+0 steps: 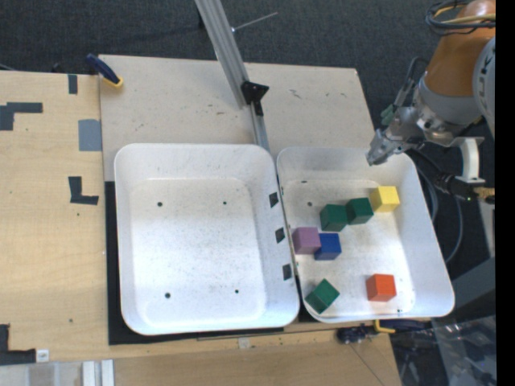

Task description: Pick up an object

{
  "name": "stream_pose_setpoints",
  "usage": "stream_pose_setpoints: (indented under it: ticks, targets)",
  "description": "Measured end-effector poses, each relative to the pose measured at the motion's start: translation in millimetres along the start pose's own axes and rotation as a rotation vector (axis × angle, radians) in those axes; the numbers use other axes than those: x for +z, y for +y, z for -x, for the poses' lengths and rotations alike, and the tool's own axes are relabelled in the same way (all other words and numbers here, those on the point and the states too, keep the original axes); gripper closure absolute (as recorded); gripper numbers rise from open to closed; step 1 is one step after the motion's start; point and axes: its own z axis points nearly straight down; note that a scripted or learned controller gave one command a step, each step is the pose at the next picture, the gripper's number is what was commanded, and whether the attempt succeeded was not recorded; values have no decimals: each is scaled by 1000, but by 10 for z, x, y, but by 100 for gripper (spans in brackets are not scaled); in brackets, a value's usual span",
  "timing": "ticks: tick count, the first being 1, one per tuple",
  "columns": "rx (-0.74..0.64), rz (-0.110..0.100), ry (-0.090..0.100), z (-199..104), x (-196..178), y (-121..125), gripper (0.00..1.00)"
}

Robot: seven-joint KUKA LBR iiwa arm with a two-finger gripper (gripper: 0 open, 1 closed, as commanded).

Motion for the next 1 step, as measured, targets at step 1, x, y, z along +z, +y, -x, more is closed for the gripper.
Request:
stream_pose_setpoints:
  ticks: [1]
  targets:
    - [1, -1, 0, -3, -424, 13, 100]
